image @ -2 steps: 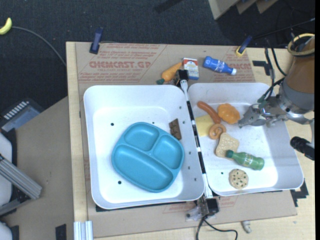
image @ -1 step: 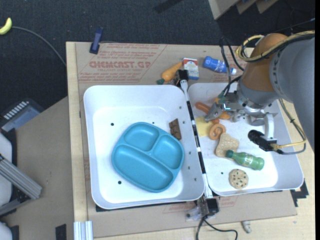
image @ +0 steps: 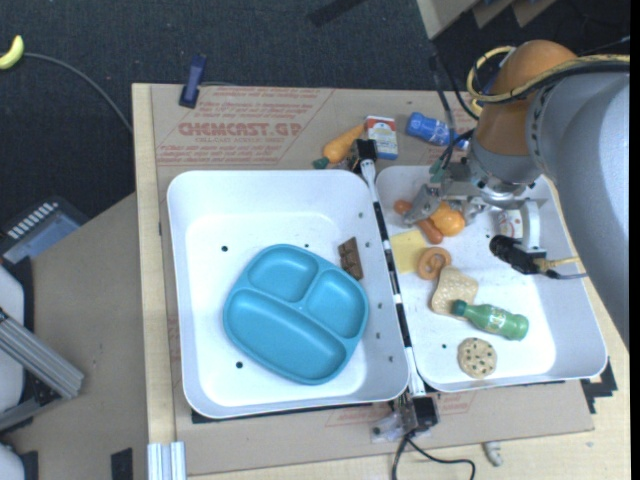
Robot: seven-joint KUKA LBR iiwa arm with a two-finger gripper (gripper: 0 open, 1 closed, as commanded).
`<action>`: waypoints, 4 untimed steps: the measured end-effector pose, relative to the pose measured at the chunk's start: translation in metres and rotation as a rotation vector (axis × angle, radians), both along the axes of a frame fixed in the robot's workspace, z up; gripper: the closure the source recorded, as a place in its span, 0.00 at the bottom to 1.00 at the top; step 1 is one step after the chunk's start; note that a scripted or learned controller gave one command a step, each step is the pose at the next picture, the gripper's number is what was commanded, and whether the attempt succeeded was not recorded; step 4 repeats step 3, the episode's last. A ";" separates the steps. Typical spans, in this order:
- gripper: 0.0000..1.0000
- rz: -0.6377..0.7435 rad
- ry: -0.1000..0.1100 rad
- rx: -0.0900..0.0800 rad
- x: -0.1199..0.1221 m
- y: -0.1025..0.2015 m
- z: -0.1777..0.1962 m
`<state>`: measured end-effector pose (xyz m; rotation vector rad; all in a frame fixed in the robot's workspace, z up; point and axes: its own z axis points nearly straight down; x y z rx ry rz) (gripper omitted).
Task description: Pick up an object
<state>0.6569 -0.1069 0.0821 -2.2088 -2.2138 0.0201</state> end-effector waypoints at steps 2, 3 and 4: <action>1.00 -0.001 -0.019 0.000 -0.074 0.044 0.103; 1.00 -0.001 -0.016 0.000 -0.130 0.082 0.119; 1.00 -0.001 -0.016 0.000 -0.130 0.082 0.119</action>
